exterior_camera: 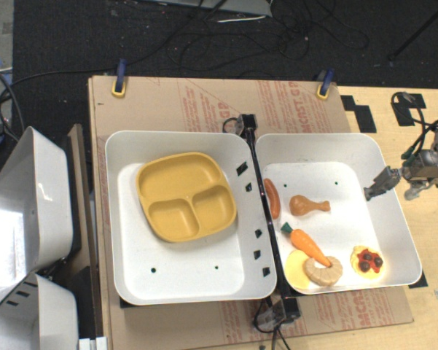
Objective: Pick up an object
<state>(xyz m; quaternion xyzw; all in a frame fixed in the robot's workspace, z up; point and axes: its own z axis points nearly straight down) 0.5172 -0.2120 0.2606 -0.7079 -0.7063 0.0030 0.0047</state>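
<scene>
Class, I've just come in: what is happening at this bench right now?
A robot arm is set to pick up an object from two white bins. Its gripper sits at the right edge of the right bin, holding nothing. That bin contains toy food: a sausage, a chicken drumstick, a carrot, a round biscuit on a yellow slice, and a small berry tart. The left bin holds a yellow divided plate. Nothing has been lifted yet.

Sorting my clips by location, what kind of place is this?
Likely a robotics lab bench, not a kitchen: two white bins clamped on cardboard, toy food like a carrot, loose cables on dark floor.
</scene>
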